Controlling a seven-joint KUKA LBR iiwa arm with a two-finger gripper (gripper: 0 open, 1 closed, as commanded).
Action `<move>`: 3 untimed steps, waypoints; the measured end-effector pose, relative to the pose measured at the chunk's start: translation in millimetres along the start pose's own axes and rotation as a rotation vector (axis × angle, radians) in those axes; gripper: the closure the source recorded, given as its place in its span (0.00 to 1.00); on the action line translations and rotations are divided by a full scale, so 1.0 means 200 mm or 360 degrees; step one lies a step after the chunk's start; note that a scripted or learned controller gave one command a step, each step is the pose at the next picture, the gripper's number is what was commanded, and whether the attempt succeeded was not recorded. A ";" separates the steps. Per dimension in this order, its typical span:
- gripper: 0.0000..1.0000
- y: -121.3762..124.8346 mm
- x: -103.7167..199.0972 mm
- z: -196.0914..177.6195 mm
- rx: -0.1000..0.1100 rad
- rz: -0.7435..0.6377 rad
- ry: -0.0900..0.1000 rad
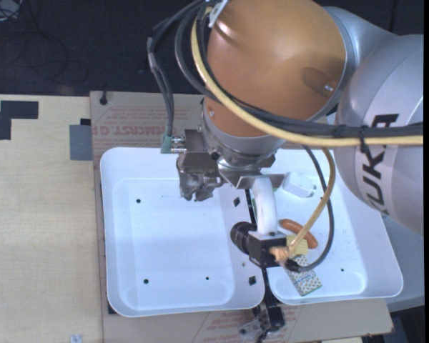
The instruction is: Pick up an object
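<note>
My gripper [196, 189] hangs over the far right corner of the left bin [121, 263], low above its white floor, with the big orange-banded wrist looming above it. In the right bin [372, 270] lies an orange sausage-shaped object [302, 232], partly behind the yellow cable. A small patterned blue-and-white block [305, 281] rests near that bin's front edge. A white object [297, 186] lies toward the back of the right bin. Nothing shows under the gripper.
The two bins share a ridge [252, 277] running front to back. They rest on a cardboard sheet [129, 120] atop a pale wooden bench [36, 227]. The arm's grey body [386, 156] covers the right bin's far right part.
</note>
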State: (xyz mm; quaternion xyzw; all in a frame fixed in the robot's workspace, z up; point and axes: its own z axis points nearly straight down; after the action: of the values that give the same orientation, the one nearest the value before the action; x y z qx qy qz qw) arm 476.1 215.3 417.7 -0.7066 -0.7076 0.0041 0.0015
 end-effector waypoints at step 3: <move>1.00 0.00 -0.42 1.44 0.0005 0.0012 0.0003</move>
State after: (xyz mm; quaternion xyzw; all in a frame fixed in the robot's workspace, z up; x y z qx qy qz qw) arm 474.0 129.4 129.9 -0.7093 -0.7049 0.0045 0.0034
